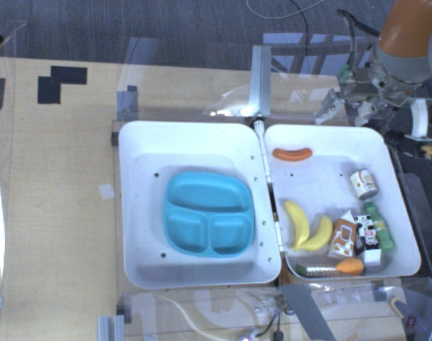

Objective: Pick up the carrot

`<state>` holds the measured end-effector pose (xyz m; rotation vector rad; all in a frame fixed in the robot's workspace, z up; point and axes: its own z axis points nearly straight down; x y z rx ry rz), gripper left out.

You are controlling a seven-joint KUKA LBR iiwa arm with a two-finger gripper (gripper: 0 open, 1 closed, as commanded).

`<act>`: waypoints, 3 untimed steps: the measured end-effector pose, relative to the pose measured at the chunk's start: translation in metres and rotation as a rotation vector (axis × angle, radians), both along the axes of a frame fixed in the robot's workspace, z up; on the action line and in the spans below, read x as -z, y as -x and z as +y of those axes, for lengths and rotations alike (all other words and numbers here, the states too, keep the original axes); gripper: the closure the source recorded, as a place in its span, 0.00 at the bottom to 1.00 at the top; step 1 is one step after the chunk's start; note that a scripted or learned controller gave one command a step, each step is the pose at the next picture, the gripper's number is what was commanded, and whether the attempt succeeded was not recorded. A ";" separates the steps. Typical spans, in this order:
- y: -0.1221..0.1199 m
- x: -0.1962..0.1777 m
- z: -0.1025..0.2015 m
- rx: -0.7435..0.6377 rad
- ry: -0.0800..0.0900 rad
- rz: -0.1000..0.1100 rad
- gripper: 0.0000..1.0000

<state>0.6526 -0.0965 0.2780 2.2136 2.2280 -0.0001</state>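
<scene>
I saw the small orange carrot point(350, 266) lying crosswise at the right white bin's point(322, 168) near edge, well apart from my empty, splayed two-finger gripper point(347, 105) beyond the far rim.

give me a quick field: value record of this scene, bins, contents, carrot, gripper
left bin: white bin holding a blue divided plate
right bin: white bin holding the food items
carrot: orange carrot at the near edge of the right bin
near the carrot: brown carton, two bananas
far side of right bin: sausage
right side of right bin: small can, green item
gripper: gripper above the far rim of the right bin, away from the carrot
task state: carrot not yet picked up
</scene>
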 end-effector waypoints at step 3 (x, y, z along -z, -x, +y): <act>0.125 0.096 -0.075 -0.252 0.001 -0.002 0.00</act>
